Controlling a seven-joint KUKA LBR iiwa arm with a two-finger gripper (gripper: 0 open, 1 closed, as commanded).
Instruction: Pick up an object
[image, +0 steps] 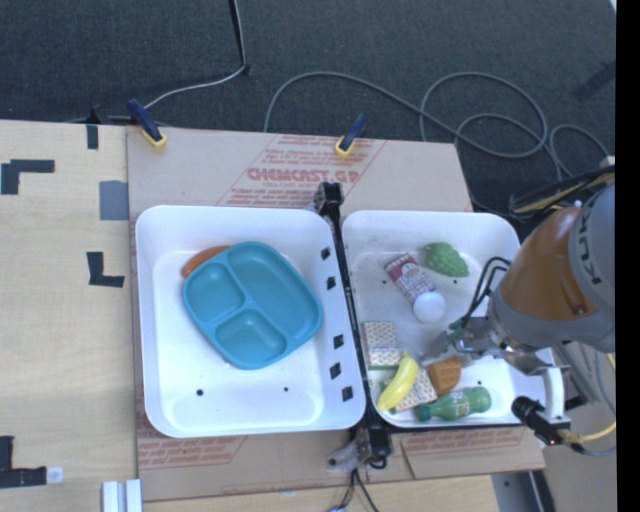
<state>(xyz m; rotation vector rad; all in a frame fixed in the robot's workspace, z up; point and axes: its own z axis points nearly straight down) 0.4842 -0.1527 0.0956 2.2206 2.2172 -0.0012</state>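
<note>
Reaching from the right, arm (555, 275) lowers tool (452, 345), seemingly beside orange object (444, 375).

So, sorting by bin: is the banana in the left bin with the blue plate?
No, the banana lies in the right bin.

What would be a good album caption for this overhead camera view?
Grey-and-orange arm lowers its tool among toy foods in the right bin; a blue divided plate fills the left bin.
</note>
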